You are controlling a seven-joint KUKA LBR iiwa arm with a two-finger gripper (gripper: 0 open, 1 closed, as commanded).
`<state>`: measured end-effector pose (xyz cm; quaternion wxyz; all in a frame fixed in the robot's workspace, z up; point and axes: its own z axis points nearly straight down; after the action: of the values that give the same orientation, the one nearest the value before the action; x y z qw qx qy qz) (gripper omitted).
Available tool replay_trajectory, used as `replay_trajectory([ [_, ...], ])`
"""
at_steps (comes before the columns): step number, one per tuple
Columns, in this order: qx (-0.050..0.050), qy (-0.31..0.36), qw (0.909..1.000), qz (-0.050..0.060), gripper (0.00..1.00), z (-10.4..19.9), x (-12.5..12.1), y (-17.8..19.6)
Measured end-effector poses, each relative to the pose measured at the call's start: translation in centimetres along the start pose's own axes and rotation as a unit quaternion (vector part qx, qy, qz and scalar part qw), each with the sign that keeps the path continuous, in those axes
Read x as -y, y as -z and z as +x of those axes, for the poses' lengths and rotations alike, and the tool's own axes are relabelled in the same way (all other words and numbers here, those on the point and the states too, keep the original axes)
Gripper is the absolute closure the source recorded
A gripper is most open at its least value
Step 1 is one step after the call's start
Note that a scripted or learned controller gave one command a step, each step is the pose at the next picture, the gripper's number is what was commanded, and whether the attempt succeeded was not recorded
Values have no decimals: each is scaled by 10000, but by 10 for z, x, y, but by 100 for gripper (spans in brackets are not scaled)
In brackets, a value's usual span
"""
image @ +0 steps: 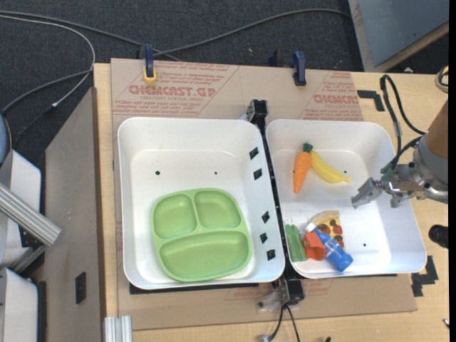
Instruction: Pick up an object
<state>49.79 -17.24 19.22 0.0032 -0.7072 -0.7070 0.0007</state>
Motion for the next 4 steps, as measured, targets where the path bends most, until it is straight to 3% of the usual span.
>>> replay_trajectory([
  [2, 14, -7, 10000, -45, 0, -4, -1, -106],
  [3, 27, -8, 10000, -73, 100, -4, -2, -93],
  [4, 29, 6, 10000, -57, 100, -12, -4, -32],
])
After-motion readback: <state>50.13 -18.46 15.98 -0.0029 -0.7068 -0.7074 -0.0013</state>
